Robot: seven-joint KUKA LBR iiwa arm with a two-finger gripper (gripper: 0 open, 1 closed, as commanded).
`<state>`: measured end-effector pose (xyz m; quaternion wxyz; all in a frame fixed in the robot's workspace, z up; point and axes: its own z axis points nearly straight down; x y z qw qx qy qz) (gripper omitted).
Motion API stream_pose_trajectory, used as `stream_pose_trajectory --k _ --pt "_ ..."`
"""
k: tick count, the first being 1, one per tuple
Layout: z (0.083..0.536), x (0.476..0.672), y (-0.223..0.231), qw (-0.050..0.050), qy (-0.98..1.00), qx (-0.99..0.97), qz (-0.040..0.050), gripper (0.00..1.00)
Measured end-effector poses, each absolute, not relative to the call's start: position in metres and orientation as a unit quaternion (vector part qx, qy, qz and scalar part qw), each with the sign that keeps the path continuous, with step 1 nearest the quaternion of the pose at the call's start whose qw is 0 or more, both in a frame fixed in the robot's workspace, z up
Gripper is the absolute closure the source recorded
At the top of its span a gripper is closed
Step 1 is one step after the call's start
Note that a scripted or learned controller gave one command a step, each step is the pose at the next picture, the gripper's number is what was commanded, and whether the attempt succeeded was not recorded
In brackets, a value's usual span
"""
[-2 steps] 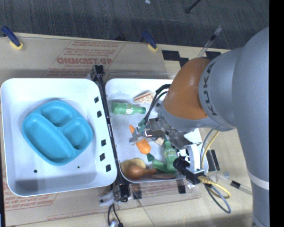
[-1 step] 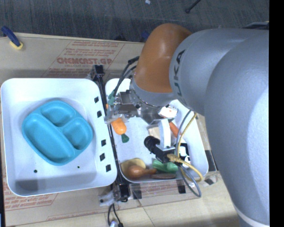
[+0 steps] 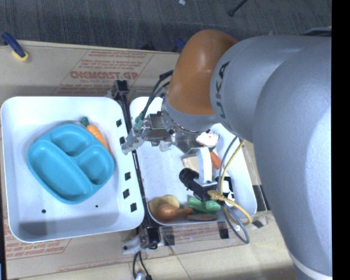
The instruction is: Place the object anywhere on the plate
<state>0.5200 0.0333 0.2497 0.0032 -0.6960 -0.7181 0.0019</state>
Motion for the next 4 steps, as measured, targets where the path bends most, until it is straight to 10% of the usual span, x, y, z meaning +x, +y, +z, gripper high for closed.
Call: stream_pose_trajectory --k 4 --pt "0.2497 0.52 0.0332 0.003 -0.718 -0.696 0.002 0.0"
